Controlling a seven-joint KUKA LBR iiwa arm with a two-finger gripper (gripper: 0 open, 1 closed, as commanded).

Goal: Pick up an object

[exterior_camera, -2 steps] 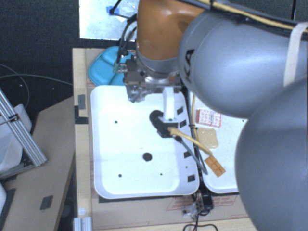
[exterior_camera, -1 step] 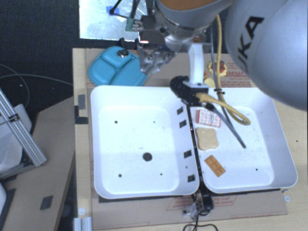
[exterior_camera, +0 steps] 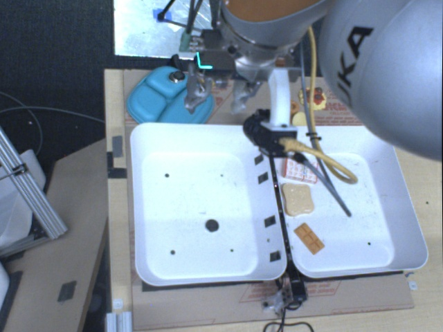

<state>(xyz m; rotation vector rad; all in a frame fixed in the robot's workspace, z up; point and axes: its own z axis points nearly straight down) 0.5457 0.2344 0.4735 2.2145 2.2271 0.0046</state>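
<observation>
bench: two white bins (exterior_camera: 208, 151) side by side
end effector (exterior_camera: 218, 102): beyond the bins' far rim, grip state? can't tell
nearest pick: tan cracker (exterior_camera: 299, 199), down-right of it

You can read very little here. On the grey arm (exterior_camera: 387, 54), at the upper right of the view, two large black letters, "KA", stand on the casing, running sideways; they are the end of a word whose start is cut off by the frame edge. The cardboard sheet (exterior_camera: 332, 292) under the two bins carries reddish printing along its front edge and along the far edge behind the right bin, but it is too small and blurred for you to make out. The small package (exterior_camera: 302, 171) in the right bin has red markings, also unreadable.
</observation>
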